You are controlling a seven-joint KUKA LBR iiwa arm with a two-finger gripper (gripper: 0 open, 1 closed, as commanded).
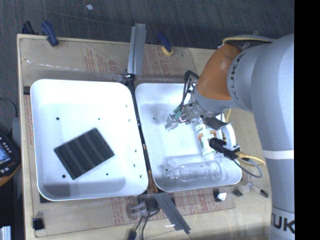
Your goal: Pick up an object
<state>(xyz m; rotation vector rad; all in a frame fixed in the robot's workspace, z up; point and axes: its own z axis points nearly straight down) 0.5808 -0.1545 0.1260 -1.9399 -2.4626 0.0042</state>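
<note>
Camera view looks down on the surface (75, 211) with two white bins side by side. In the right bin (152, 109) lie a clear plastic bottle (195, 172) along the six o'clock wall and a small white tube-like bottle (204, 140) with green print, nearer three o'clock. The left bin (45, 96) carries a dark ribbed pad (84, 153) toward seven o'clock. The claw (176, 118) hangs over the middle of the right bin, at about ten o'clock from the white bottle; whether it is open or closed I cannot tell, and nothing is seen caught in it.

The clear bottle looks light, hollow and smooth, so it would likely roll or squirt out of a pinch; across its body near the middle seems the safest hold. The white bottle looks stiffer and narrower, an easier bite across its width. The pad lies flat, offering only its edges.
</note>
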